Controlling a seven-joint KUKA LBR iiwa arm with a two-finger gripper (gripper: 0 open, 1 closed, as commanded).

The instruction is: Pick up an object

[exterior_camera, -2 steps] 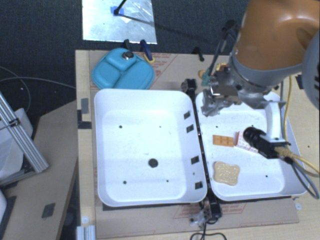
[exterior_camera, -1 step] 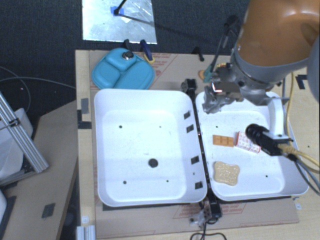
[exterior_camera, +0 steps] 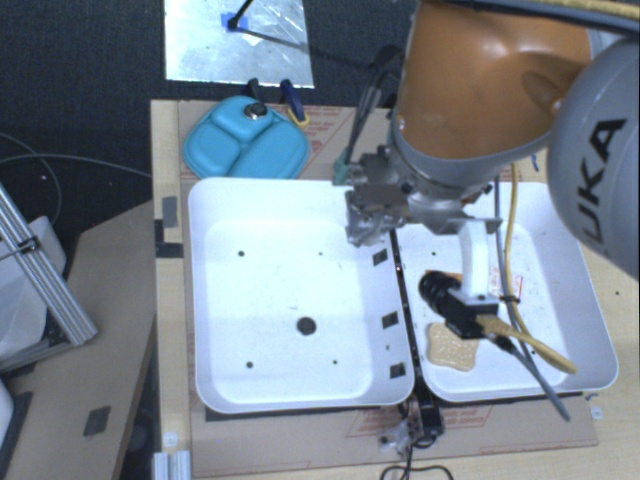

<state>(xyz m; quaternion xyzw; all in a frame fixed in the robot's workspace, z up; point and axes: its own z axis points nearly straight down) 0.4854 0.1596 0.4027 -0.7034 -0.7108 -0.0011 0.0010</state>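
- On the tabletop [exterior_camera: 110, 298], two shallow white bins are set side by side, their inner walls touching along a dark seam.
- Within the left bin [exterior_camera: 215, 298], a small dark round spot [exterior_camera: 306, 326] is seen near the middle of the floor; whether it is a loose thing or a mark cannot be told. A few tiny dark dots are scattered around it.
- Three small black squares [exterior_camera: 391, 320] are seen along the left bin's right wall.
- Within the right bin [exterior_camera: 572, 303], a flat tan piece [exterior_camera: 450, 350] is found near the front left corner, just beside the wall shared with the left bin.
- Behind the left bin, a light blue compartment tray [exterior_camera: 247, 140] is laid on the cardboard, touching or nearly touching the bin's far rim. A shiny metal sheet [exterior_camera: 238, 26] lies farther back, well apart from the bins.
- At the far left, a slanted aluminium rail [exterior_camera: 45, 283] is seen, well apart from the left bin.
- Much of the right bin's far half is covered by the arm [exterior_camera: 500, 68]; bare floor is left along its right side and front. The left bin's floor is open on all sides.
- The hand [exterior_camera: 366, 223] is held over the seam between the bins, near their far edge, well apart from the tan piece. Whether it is released or clenched cannot be told, and nothing is seen grasped in it.
- The tan piece lies flat. It is about as wide as it is long, with rounded corners, so no clear long axis can be made out; its edges are turned slightly askew to the bin walls.
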